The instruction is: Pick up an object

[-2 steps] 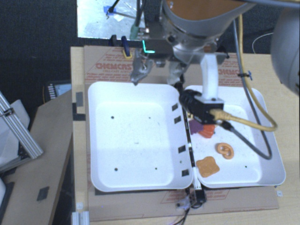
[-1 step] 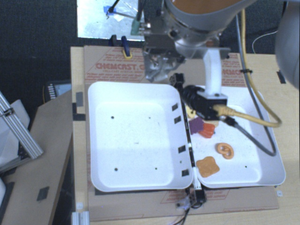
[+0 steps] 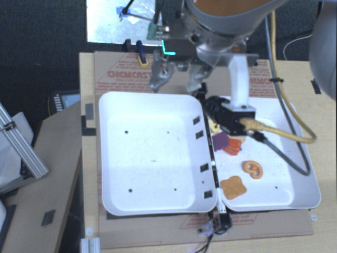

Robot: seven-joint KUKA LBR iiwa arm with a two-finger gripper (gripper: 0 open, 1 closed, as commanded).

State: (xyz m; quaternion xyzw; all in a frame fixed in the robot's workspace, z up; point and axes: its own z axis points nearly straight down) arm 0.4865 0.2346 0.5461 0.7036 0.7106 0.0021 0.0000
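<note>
At the back edge of the bins, my tool hung with fingers apparently parted, gripping nothing. The objects, an orange piece among them, lay in the right bin, toward the camera and rightward from it.

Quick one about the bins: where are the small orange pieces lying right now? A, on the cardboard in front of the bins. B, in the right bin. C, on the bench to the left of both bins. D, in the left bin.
B: the orange bread-shaped piece and the orange ring-like piece both lie on the floor of the right bin, near the divider.
</note>
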